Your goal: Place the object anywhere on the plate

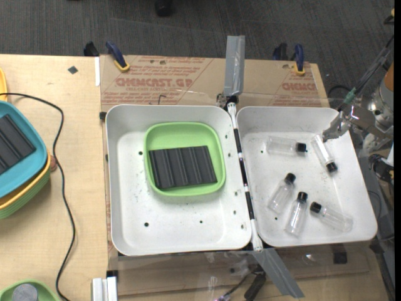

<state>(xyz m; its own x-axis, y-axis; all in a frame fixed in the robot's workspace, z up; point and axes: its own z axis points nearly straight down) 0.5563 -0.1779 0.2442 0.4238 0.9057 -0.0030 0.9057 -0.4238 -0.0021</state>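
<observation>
Five clear vials with black caps lie in the right bin (pixel 357 168), none on the plate. One vial (pixel 285 147) lies crosswise near the bin's 11 o'clock, cap toward the bin's centre. A second vial (pixel 324 153) slants just beside it at about 1 o'clock, its upper end close under the gripper (pixel 333 130). A third vial (pixel 281 192) leans near the bin's centre, and a fourth vial (pixel 296 213) lies just beside it toward 6 o'clock, close to the front rim. The fifth vial (pixel 330 216) lies at 5 o'clock, near the front right corner. Bare floor shows along the bin's left wall and in its far left corner. The gripper hangs over the bin's 1 o'clock edge, at the right rim, with the arm (pixel 379 115) behind it at 3 o'clock; whether its fingers are spread or closed cannot be told, and no vial shows between them. The green plate (pixel 185 135) sits in the left bin (pixel 122 187), toward its 12 o'clock side, with a dark ribbed mat (pixel 183 167) across its middle. White floor runs free around the plate, widest toward 6 o'clock.
</observation>
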